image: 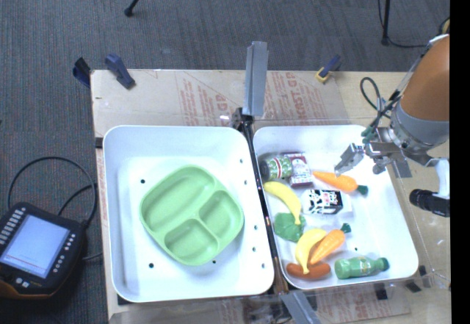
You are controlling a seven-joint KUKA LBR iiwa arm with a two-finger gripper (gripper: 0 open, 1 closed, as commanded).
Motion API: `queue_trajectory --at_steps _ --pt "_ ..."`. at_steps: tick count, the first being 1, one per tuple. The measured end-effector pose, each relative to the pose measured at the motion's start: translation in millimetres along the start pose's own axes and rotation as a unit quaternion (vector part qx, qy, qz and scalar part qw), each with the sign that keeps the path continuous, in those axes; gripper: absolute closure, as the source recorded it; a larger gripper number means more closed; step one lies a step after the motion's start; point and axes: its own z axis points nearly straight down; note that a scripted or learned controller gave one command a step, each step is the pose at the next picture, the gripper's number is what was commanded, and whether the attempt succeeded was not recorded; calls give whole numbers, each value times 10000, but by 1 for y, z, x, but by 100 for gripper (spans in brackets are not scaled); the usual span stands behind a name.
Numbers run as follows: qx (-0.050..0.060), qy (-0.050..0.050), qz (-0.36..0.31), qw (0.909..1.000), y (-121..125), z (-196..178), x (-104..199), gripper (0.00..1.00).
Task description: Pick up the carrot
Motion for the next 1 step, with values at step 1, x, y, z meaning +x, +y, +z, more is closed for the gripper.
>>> queue_trajectory --at_steps 1 --pt "-9 -5 -871 9962 38 106 -25 0"
